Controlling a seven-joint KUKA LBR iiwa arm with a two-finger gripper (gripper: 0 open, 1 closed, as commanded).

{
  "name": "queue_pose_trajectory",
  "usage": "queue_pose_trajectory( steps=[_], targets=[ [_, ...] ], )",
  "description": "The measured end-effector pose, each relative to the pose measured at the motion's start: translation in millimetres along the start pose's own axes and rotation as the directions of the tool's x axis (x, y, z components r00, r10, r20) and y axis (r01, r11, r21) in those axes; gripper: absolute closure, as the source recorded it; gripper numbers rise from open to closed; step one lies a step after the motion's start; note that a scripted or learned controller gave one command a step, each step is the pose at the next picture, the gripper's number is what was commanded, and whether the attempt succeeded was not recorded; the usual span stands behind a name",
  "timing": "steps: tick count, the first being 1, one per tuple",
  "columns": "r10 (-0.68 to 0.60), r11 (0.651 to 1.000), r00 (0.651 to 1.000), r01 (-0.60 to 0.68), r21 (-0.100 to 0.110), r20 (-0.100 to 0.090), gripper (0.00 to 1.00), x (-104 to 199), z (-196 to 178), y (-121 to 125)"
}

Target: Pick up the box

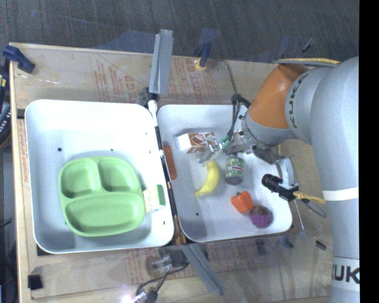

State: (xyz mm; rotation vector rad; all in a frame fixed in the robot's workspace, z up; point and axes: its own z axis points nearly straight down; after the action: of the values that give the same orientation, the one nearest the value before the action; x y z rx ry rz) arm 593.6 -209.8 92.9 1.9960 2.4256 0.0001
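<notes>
The pincer is being held at the white-and-red printed carton box; its grip cannot be told, and lifting is not yet done.

The gripper covers the box's right end, its fingers too small to tell apart. The arm hides the bin's right rim.

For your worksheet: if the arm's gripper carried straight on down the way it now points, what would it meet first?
Probably the small printed cardboard box in the right white bin; the gripper sits at its edge, beside the small can. Depth is unclear.
</notes>
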Motion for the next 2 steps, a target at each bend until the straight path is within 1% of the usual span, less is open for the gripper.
queue_pose_trajectory(
  steps=[1,2],
  targets=[
    [-0.060,0.998,0.998,0.060,0.000,-0.001,0.00,26,-6,64],
    [-0.047,0.999,0.999,0.047,0.003,-0.001,0.00,7,1,-31]
  ],
)
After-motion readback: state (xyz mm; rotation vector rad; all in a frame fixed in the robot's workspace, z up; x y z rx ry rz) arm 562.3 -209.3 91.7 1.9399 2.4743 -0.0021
